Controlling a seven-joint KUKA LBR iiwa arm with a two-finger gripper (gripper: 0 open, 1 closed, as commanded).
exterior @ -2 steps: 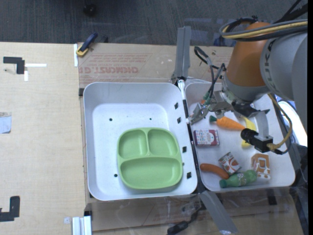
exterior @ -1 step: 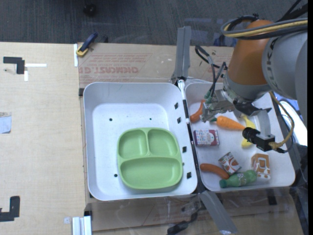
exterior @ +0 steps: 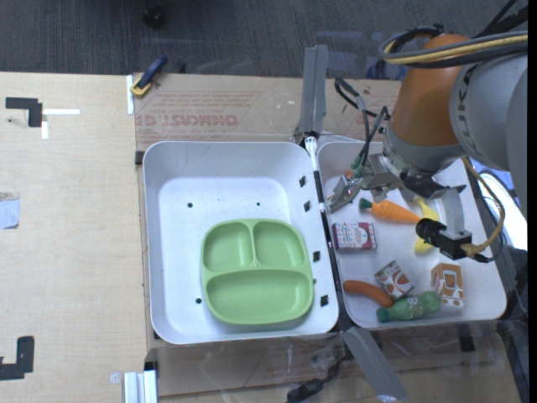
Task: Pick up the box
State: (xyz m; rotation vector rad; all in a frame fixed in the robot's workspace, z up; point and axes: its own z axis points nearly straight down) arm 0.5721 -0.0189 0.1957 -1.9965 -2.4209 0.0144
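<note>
Metal fingers of the hand (exterior: 347,190) hang spread and empty just above the red box (exterior: 353,236).

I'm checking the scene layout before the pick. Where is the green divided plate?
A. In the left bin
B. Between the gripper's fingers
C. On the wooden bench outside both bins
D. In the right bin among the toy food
A. The green divided plate lies flat on the floor of the left bin, while the small box and the carrot lie in the right bin near the gripper.
</note>
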